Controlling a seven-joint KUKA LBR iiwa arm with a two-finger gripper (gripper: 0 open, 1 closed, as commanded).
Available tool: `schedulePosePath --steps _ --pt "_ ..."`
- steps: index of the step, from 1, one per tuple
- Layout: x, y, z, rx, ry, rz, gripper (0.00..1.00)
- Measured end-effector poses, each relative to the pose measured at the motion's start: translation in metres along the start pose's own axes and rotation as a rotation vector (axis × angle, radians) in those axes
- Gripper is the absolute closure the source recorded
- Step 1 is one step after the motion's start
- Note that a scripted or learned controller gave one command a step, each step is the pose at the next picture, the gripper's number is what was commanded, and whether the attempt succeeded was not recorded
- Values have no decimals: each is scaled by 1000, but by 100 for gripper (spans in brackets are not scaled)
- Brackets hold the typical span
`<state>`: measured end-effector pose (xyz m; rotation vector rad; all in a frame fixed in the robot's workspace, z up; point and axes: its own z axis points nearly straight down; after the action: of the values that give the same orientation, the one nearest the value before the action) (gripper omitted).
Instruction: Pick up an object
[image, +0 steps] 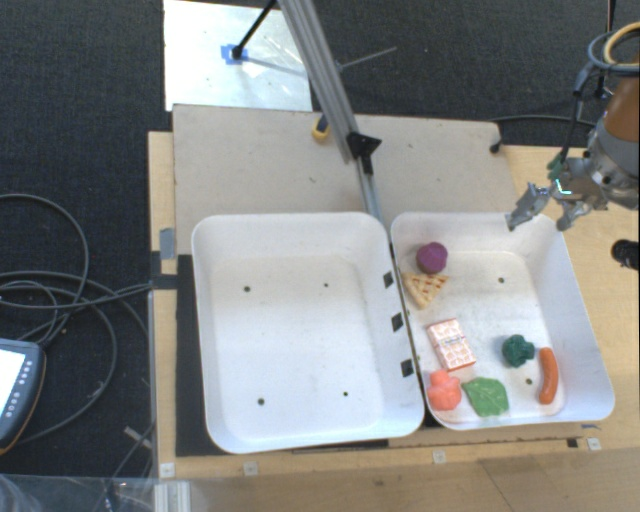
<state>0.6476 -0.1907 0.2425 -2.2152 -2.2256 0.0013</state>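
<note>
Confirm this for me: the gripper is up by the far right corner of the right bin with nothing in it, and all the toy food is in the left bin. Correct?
Not quite. The toy food, including the purple ball, the pink box and the sausage, lies in the right bin, not the left one. The rest holds: the camera view shows the gripper open near that bin's far right corner, holding nothing.

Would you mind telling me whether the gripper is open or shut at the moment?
Open. The gripper hangs over the right bin's far right corner with its two fingers spread apart and nothing between them.
</note>
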Motion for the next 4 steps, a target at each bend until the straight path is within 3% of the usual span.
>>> schedulePosePath --steps 1,4 --pt "0 1 -3 -3 -2 -2 0" --pt "-2 -2 148 1 0 0 0"
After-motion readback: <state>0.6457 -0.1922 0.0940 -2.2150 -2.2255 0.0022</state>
